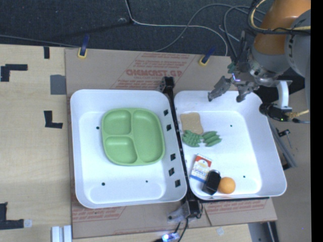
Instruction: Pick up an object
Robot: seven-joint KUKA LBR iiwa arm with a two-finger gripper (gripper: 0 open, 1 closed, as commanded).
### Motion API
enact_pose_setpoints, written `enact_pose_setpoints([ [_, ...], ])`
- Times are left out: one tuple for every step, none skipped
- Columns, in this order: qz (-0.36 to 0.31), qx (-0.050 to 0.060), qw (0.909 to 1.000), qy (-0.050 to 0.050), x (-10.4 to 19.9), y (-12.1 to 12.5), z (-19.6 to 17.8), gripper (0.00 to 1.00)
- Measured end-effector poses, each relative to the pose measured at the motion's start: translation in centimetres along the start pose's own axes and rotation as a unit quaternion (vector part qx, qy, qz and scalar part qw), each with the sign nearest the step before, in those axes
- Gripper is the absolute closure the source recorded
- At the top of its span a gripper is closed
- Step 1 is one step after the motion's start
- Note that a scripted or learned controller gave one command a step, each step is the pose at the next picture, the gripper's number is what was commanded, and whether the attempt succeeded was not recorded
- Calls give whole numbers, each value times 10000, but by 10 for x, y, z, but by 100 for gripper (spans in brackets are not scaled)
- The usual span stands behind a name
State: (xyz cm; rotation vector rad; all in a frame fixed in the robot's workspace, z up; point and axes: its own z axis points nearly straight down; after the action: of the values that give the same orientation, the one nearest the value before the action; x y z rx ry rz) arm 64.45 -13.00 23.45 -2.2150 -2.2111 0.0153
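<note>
On the bench (30,135) I see two shallow white bins side by side on a sheet of cardboard (151,69), and a dark mat (60,9) with loose cables beyond its far edge. My arm (282,24) comes in from the right, its orange band up at the top right corner of the view.

Filling most of the left bin (83,185) is a green divided plate (133,136), lying flat with three compartments, a little nearer the bin's far edge than its near one.

Over the far edge of the right bin (262,150) hangs my gripper (228,94). Its two fingers are spread wide, one pointing toward the far left corner of that bin and the other toward the far right side, and I see nothing between them.

Everything loose sits along the left side of the right bin. Close to the far left corner lies a tan slice of bread (191,122). Touching its near edge are green pea pods (201,137), spread out toward the bin's middle. Nearer me is a small red and white carton (201,167), tilted. A black object (211,182) lies just beside its near corner; I cannot tell what it is. Against that, near the bin's front edge, rests a small orange (227,185).

Each of these things lies well apart from the gripper.
</note>
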Motion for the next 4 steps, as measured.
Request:
enact_pose_setpoints([
  [-18, -69, 10000, -9, 1, 2, -9, 0],
  [-15, -50, 10000, -13, 6, 6, 37, 0],
  [-11, -54, 10000, -19, -2, 6, 97, 0],
  [-15, -70, 10000, -23, -2, 7, 150, 0],
])
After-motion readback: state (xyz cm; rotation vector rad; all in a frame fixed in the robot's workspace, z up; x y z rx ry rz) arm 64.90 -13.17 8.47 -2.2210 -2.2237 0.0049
